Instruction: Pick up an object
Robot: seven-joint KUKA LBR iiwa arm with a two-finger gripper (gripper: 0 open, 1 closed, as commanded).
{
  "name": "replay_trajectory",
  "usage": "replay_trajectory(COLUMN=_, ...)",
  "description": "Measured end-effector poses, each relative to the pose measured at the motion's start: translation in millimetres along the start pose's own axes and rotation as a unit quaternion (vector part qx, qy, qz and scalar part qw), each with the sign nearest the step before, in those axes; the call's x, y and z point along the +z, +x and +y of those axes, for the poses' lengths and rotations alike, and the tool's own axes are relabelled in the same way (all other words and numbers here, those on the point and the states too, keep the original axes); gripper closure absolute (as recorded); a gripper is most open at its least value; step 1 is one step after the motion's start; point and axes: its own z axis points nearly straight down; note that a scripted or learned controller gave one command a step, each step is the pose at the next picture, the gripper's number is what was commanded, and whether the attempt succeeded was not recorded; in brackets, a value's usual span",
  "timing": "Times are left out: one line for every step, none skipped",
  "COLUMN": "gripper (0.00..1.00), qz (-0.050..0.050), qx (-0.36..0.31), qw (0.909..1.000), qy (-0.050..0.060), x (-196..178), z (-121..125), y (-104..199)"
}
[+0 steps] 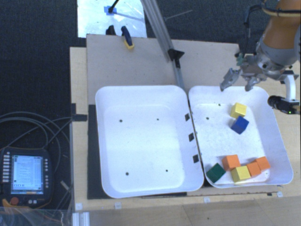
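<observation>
Blocks (239, 125) lie scattered in right bin (277, 140); fingers (229, 79) apart above, clamping nothing.

We see the claw (239, 81) hanging over the far rim of the right bin (277, 140), its two fingers spread apart with nothing between them. In that bin a yellow cube (238, 110) sits just beside a blue cube (240, 125). Along the near edge lie a green cube (216, 172), an orange cube (230, 162), a second yellow cube (241, 173) and two more orange cubes (258, 165). The left bin (101, 126) adjoins it on the table (136, 60). A teach pendant (26, 175) lies at lower left.
</observation>
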Motion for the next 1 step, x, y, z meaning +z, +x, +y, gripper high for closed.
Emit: replay_trajectory(gripper=0.00, qz=0.000, qx=0.000, qw=1.0000, qy=0.000, x=-0.1, z=0.0, y=-0.1)
